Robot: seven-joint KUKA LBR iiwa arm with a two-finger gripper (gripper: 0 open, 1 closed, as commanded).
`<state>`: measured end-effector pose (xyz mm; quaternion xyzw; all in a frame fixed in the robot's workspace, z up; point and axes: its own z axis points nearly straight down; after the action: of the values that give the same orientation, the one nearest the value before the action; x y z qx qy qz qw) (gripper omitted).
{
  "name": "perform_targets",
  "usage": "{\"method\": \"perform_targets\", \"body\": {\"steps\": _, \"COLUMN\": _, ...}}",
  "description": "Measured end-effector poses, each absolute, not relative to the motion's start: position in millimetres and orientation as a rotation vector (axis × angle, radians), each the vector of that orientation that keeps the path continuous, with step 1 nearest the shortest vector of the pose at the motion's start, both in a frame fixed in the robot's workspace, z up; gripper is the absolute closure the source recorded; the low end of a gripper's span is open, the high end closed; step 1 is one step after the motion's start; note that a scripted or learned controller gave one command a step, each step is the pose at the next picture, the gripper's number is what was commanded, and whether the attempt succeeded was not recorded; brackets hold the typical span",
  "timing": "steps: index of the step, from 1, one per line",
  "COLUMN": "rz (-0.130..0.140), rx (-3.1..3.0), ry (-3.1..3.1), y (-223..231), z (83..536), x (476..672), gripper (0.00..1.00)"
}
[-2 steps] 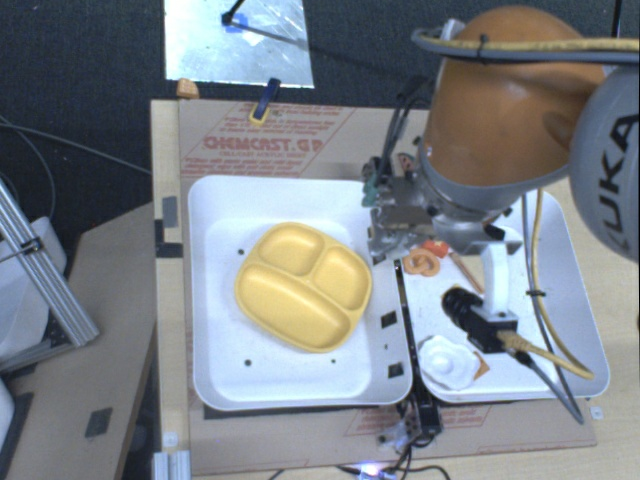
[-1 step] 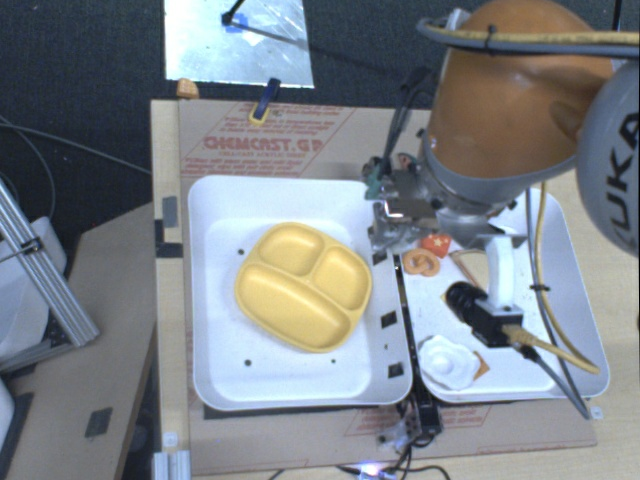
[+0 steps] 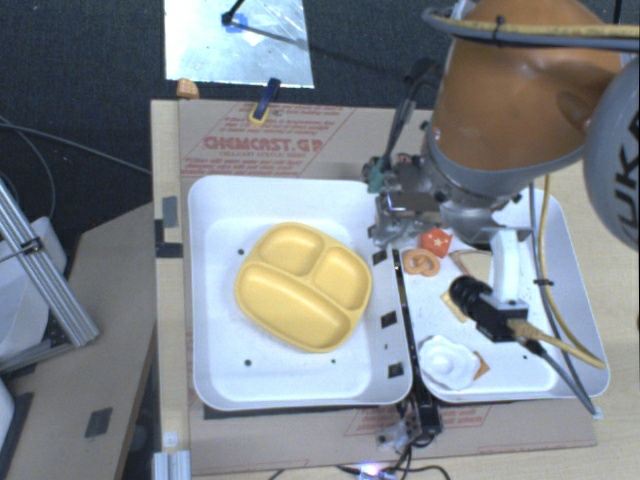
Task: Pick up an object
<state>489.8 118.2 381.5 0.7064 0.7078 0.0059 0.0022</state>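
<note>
Gripper (image 3: pixel 400 213) sits low over the right bin's (image 3: pixel 570 258) eleven o'clock corner; you cannot tell its state. At its four o'clock lie a red piece (image 3: pixel 436 241) and an orange ring (image 3: pixel 421 263). A yellow divided plate (image 3: pixel 303 285) occupies the left bin (image 3: pixel 215 218).

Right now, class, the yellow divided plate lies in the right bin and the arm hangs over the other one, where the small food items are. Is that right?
Not quite. The camera view shows the yellow divided plate in the left bin, not the right. The rest holds: the arm hangs over the right bin, where the small food items lie, among them a fried egg.
</note>
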Motion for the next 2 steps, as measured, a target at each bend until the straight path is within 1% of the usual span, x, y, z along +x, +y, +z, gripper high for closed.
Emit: {"method": "perform_targets", "body": {"steps": 2, "rz": 0.025, "rx": 2.212, "ry": 2.223, "y": 118.9, "z": 402.7, "x": 491.1, "gripper": 1.0}}
